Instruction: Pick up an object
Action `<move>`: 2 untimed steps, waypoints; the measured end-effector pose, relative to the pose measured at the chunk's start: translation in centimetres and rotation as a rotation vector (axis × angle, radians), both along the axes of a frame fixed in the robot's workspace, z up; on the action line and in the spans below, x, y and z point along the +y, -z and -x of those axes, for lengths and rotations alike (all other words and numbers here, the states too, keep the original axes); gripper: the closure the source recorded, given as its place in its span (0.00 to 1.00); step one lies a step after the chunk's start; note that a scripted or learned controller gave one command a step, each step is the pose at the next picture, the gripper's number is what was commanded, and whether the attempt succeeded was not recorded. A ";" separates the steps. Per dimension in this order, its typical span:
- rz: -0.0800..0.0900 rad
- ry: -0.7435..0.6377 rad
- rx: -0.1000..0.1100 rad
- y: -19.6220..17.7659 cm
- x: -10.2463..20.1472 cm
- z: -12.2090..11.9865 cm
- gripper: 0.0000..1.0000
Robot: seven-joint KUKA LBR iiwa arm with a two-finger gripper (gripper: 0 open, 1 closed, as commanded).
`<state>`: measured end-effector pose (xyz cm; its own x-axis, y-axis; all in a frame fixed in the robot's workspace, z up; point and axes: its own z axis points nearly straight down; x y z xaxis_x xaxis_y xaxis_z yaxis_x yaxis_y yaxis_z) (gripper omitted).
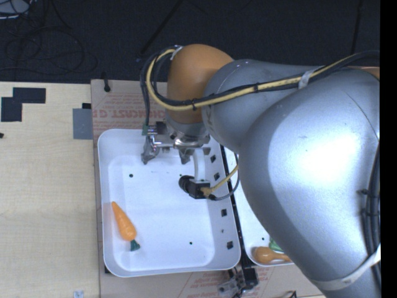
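Note:
An orange toy carrot (123,221) with a green stem end lies in the left bin (158,262), near its front left corner. My gripper (166,154) hangs over the back of that bin, well behind the carrot and to its right. Its two fingers (149,153) stand apart with nothing between them, so it is open. A small dark lump (191,186) with a yellow cable running to it sits just below the gripper; I cannot tell whether it is a loose object or part of the arm.
The big grey arm covers most of the right bin (248,253). At that bin's front edge a yellow-orange object (268,255) with a bit of green beside it peeks out. Light wooden bench (43,185) extends to the left.

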<state>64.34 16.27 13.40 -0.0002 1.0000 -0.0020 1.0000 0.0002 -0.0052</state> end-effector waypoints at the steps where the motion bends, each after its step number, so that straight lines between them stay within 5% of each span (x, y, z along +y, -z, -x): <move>1: -0.003 -0.003 -0.005 -3.1 4.1 0.0 0.00; 2: -0.003 -0.003 -0.003 -3.7 8.2 0.0 0.00</move>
<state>64.36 24.50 17.13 -0.0030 1.0000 0.0005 1.0000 0.0030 -0.0021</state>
